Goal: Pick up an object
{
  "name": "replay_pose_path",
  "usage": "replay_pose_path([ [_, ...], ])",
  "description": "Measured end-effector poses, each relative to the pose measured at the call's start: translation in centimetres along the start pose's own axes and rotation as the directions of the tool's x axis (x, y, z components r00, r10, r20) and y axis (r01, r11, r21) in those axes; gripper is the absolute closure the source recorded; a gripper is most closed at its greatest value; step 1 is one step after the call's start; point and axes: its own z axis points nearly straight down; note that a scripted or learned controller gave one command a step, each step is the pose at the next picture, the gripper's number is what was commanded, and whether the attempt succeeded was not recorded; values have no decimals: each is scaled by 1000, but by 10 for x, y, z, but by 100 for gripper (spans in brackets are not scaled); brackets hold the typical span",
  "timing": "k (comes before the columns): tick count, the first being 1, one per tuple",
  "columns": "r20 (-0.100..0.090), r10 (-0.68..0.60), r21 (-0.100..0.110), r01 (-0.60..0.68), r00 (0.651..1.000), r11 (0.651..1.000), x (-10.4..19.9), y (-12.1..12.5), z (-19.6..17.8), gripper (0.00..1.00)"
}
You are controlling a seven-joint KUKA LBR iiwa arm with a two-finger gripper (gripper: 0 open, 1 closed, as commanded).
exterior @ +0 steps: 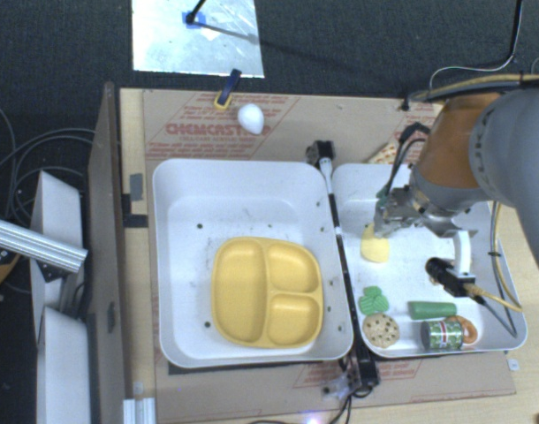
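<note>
Hovering my fingers (386, 222) low in the right bin (508, 343), can't tell their opening or any hold, with the pale yellow lump (375, 248) touching or just below-left of them, no clear long axis.

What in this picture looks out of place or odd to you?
A small white ball lies on the cardboard sheet behind the left white bin, outside both bins, beside a small yellow and blue object. The other small items, like the pale yellow lump under the gripper, sit in the right white bin.
</note>
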Motion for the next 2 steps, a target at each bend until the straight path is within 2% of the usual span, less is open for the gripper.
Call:
replay_pose_path([
  [1, 1, 3, 11, -3, 1000, 1000, -19, -67, -32, 100],
  [2, 1, -1, 7, 1, 1000, 1000, -18, -63, -31, 0],
])
